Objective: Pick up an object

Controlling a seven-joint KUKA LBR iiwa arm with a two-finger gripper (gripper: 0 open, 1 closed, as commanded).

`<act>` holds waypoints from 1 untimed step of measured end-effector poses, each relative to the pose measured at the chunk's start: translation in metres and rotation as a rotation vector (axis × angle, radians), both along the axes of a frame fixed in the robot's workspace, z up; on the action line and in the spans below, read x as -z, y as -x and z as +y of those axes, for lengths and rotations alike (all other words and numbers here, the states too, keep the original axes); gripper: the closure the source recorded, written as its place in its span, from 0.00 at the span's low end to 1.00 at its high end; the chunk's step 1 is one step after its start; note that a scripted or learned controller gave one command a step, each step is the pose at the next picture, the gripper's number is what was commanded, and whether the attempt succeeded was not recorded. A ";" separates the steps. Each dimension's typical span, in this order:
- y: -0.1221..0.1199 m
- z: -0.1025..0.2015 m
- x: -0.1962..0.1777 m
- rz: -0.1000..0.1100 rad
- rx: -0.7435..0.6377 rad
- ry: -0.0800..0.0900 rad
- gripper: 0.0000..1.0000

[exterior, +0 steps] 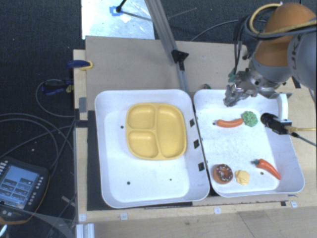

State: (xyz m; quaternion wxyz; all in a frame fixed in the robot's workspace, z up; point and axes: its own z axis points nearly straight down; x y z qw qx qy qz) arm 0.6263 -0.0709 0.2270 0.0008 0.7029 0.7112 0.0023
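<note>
Objects for picking all lie in the right bin [285, 155]. We log the scene from the left.

Left bin [111, 157]: a yellow tray [155, 131] with three compartments, lying flat near the bin's centre.

Right bin, back half: a sausage [229, 123] lying crosswise, with a green broccoli [249, 118] just beside its right end, perhaps touching; we cannot tell at this slant. Front half: a donut [223, 173], a small yellow piece [242, 177] just to its right, and a carrot [268, 167] further right, tilted, its green end toward the donut.

Gripper [233, 99]: over the back left corner of the right bin, behind the sausage and apart from it. We cannot tell how wide it is set; the tips blur together against the bin wall. We see nothing between them.

Arm [282, 38]: reaching in from the right, orange band on top.
</note>
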 end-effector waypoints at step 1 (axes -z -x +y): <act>-0.005 0.064 -0.006 0.001 0.000 -0.001 1.00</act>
